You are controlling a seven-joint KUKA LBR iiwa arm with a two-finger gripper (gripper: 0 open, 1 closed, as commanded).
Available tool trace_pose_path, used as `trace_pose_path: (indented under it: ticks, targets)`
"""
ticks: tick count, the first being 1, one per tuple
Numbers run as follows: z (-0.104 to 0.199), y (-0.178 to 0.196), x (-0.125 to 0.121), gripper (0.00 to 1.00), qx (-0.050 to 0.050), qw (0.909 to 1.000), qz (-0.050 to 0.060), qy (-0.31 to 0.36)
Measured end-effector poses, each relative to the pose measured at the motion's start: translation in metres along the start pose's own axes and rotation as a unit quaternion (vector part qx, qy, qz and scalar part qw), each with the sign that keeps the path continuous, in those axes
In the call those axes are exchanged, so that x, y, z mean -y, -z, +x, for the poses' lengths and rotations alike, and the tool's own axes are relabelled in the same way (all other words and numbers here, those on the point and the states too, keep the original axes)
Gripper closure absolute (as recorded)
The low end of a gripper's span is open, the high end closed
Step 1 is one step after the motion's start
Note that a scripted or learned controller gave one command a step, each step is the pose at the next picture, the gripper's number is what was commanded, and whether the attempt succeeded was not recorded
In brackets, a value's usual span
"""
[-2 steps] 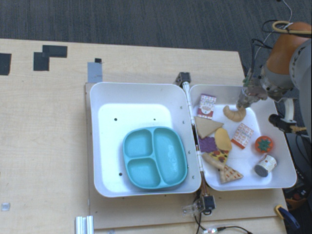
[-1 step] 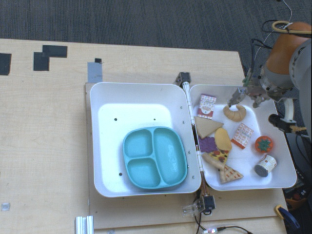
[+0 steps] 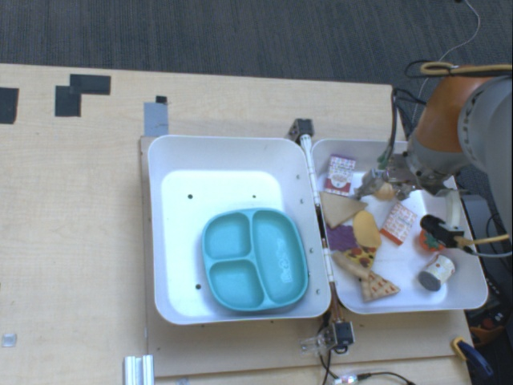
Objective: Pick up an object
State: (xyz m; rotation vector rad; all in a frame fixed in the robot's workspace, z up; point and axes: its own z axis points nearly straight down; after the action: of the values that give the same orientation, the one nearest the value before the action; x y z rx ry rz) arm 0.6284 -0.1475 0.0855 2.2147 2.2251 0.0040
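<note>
At the upper right of the frame, the end effector, grip state I cannot tell, hangs low in the right bin over a small tan object; descend squarely before closing.

This is a robotics lab — a test cell rather than a home or kitchen. A pale wooden bench stands on grey carpet and carries black tape marks. Two shallow white bins sit clamped side by side, with loose cables trailing at the front edge. The grey industrial arm with its orange band reaches in — and the toy food pieces are plainly test props.
</note>
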Motion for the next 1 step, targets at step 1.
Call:
trace_pose_path:
  ticks: [1]
  targets:
    - [-0.0001, 0.0126, -0.0021, 1.00, 0.001, 1.0000, -0.003, 0.001]
